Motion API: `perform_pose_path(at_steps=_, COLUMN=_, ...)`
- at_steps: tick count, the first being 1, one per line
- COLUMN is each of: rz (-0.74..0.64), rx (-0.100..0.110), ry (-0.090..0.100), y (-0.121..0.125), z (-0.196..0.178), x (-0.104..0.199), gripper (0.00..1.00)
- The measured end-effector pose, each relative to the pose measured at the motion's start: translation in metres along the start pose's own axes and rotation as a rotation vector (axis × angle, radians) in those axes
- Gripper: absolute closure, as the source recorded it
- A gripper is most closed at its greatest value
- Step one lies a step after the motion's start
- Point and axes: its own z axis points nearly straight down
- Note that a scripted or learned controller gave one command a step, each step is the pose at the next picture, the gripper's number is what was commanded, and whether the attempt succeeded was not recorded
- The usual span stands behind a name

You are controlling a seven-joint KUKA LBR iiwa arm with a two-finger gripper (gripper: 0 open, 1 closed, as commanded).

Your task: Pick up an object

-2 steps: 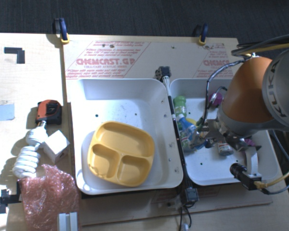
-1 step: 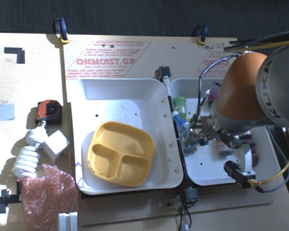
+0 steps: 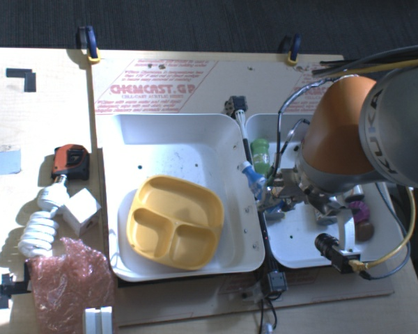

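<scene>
In the right bin [image 3: 292,252], arm's gripper [image 3: 282,199] low among small objects, grip state unclear, yellow tray [image 3: 174,221] left.

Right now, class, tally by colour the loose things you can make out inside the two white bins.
Yellow: 1, the divided tray in the left bin.
Green: 1, the green item in the right bin.
Blue: 1, the blue item.
Dark purple: 1, the purple item.
Total: 4; the arm hides others.

We see a divided plate [image 3: 175,221] in the left bin [image 3: 195,134], near its front edge; the arm [image 3: 348,134] overhangs the right bin [image 3: 292,245].
</scene>
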Motion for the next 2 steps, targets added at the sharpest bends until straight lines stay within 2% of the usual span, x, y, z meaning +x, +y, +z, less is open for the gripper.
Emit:
perform_pose_path(at_steps=1, rz=-0.001, rx=0.001, ry=0.000, y=-0.001, z=0.000, x=0.022, gripper=1.00)
perform_pose_path(at_steps=2, rz=-0.001, rx=0.002, ry=-0.001, y=0.076, z=0.014, x=0.017, gripper=1.00)
